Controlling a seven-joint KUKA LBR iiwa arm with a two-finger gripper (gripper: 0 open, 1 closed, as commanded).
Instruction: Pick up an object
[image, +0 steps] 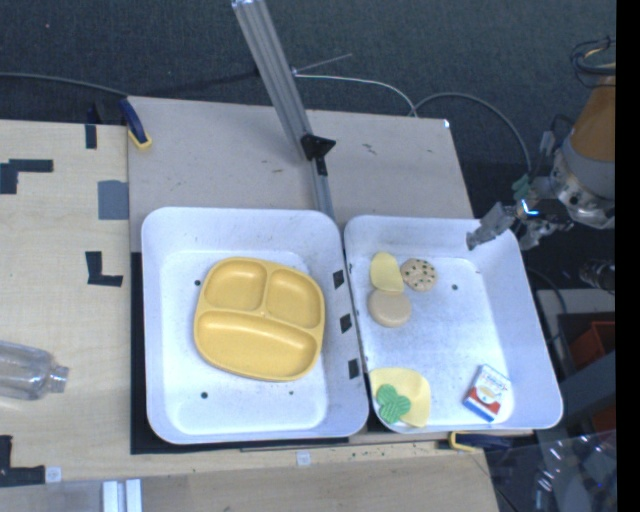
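The right bin holds several small items: a yellow piece, a chocolate-chip cookie, a tan round piece, a yellow disc with a green piece on it, and a small red, white and blue carton. My gripper hangs over that bin's far right corner, above and to the right of the cookie. It is open with nothing between its fingers. The arm's orange band is at the right edge.
In the left bin lies a yellow divided plate. A metal pole slants up from the bins' far junction. A clear plastic bottle lies on the bench at far left. Cables run behind the bins.
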